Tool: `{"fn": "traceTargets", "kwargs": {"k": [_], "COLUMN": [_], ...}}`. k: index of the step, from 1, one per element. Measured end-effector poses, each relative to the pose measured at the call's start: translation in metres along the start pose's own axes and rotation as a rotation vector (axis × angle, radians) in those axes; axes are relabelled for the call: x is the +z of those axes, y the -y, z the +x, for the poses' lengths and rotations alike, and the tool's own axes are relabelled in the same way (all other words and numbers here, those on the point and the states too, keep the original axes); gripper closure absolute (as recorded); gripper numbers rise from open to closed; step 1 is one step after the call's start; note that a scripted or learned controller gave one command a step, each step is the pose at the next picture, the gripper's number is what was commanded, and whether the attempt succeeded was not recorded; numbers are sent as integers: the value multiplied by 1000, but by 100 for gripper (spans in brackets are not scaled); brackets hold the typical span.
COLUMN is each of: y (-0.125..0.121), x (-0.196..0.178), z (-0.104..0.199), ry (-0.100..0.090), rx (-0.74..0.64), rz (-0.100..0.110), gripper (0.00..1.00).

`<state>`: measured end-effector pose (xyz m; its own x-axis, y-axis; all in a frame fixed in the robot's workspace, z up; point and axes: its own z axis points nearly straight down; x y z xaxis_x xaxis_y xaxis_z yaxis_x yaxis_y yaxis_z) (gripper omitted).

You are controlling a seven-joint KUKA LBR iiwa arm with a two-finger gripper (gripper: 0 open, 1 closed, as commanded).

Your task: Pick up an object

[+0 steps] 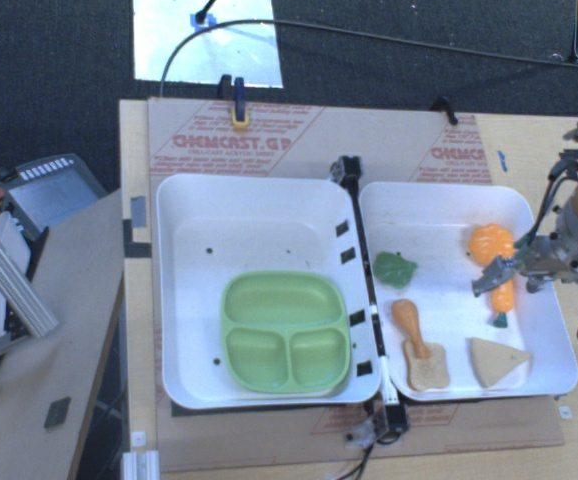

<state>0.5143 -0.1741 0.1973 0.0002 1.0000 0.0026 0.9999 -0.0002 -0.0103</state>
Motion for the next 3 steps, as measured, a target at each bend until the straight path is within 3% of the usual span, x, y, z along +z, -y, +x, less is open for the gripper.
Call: {"fn": "traceTargets", "kwargs": {"k": [1,3], "y": [-3,-3], "x": [-6,109], "z": [0,4], "ry": [3,1], "rx": [-3,-1], "rz": [-12,-7], "gripper": [0,0]}}
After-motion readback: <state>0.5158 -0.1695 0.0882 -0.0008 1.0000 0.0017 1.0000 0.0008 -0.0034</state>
